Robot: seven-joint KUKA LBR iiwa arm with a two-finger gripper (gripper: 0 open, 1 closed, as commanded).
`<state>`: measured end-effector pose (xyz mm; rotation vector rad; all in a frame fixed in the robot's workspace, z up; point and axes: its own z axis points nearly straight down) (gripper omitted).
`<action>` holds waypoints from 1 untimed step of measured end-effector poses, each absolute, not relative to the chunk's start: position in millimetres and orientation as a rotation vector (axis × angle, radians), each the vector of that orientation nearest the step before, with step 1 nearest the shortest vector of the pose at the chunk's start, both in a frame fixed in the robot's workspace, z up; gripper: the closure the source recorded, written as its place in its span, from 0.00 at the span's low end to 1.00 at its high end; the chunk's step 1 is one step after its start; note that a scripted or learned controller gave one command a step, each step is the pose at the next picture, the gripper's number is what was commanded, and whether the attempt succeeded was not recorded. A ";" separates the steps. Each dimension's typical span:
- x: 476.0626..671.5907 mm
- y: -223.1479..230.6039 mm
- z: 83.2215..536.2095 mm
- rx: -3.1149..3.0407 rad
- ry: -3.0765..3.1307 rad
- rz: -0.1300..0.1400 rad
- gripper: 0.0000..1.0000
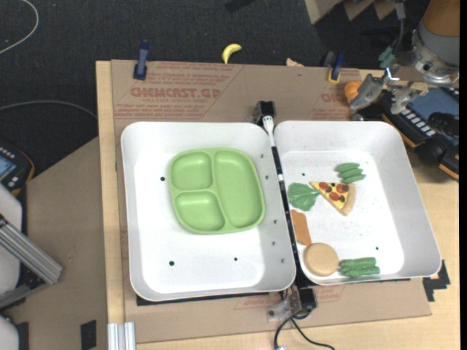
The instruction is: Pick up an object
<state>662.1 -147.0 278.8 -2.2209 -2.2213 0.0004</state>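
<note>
Two white bins sit side by side on a cardboard sheet [182, 86] that covers the worktop [445, 217].

Left bin [146, 261]: holds a green divided tray [217, 190] with three compartments, lying flat near the bin's centre.

Right bin [387, 217]: holds the toy food.
- Pizza slice [335, 194], near the middle, tip pointing left.
- Green leaf [301, 196], just left of the pizza tip, touching or nearly touching it.
- Green pod piece [350, 171], above and right of the pizza, apart from it.
- Orange strip [301, 228], close to the left wall, below the leaf.
- Tan round piece [320, 259], near the front wall, just below the strip.
- Second green pod piece [359, 267], touching the round piece on its right side.

Arm: enters at the upper right. The gripper [379, 92] hangs outside the right bin, beyond its far right corner, well apart from every toy. Nothing sits between the fingers; whether they are open or closed cannot be told from this angle, since the parts there are small and cluttered.

Other: blue clamps [141, 59] on the far edge of the cardboard; a small yellow banana-shaped item [231, 51] on the dark floor beyond it.
</note>
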 end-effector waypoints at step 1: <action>662.9 -146.9 290.2 -2.223 -2.225 -0.003 1.00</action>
